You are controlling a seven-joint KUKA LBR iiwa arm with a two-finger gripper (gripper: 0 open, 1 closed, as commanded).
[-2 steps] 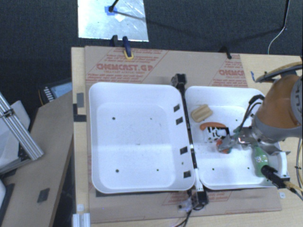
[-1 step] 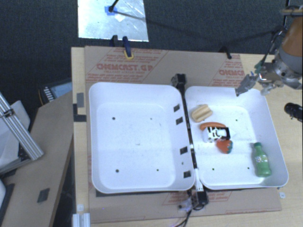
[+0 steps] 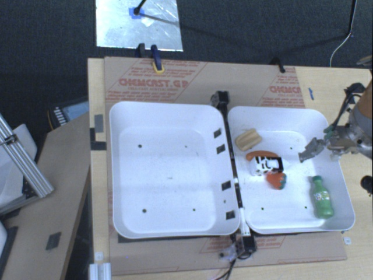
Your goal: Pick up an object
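Beneath the claw [image 3: 309, 151] spreads the pale wooden tabletop [image 3: 70, 174], covered in the middle by a brown cardboard sheet printed with red lettering [image 3: 192, 77]. On that sheet sit two shallow white plastic bins side by side. The left white bin [image 3: 169, 168] lies well away from the claw, across the dark divider strip. The right white bin [image 3: 291, 118] is the one the claw hangs over, near its right-hand wall. The grey arm [image 3: 358, 130] reaches in from the right edge, and the claw points toward the bin's middle; whether its tips are apart or together cannot be told from this slanted view, and nothing shows between them.

The objects all lie in the right bin. A green plastic bottle with a white label [image 3: 321, 196] lies below the claw, close to the bin's lower right corner. A tan, bread-shaped block [image 3: 248, 139] rests well to the claw's left, toward the divider. A slim orange-red sausage-shaped piece [image 3: 261, 154] lies just left of the claw, touching a small black-and-white patterned object [image 3: 266, 165]. A small red-orange strawberry-like toy [image 3: 276, 180] sits just below that, lower left of the claw.
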